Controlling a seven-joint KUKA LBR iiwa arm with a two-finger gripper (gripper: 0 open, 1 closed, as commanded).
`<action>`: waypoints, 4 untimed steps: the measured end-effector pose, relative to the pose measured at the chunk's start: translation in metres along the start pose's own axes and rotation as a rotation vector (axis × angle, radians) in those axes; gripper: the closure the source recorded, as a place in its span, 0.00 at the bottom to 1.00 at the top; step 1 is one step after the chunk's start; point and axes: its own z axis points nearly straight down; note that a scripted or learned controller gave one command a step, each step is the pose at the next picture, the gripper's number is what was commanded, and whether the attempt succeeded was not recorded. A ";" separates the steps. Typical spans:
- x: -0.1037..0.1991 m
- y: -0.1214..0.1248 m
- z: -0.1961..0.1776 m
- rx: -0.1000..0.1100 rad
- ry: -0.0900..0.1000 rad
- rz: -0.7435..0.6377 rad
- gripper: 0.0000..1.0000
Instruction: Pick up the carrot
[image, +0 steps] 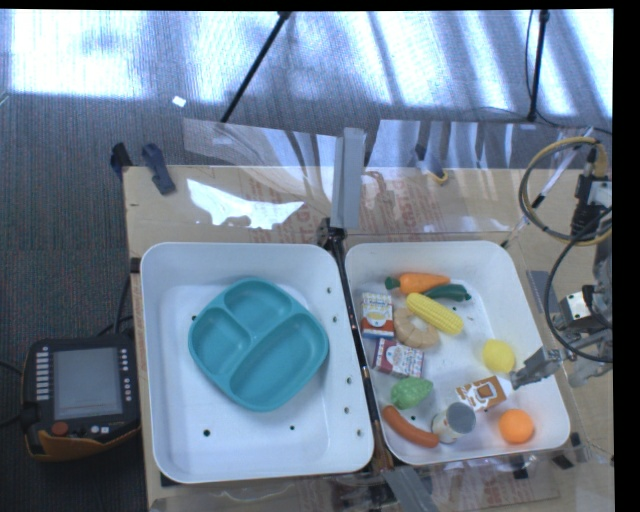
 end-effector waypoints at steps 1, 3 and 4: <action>-0.005 0.001 0.160 -0.002 0.000 -0.557 0.00; -0.001 -0.002 0.169 0.002 -0.004 -0.898 1.00; -0.018 -0.020 0.177 0.002 0.006 -1.418 1.00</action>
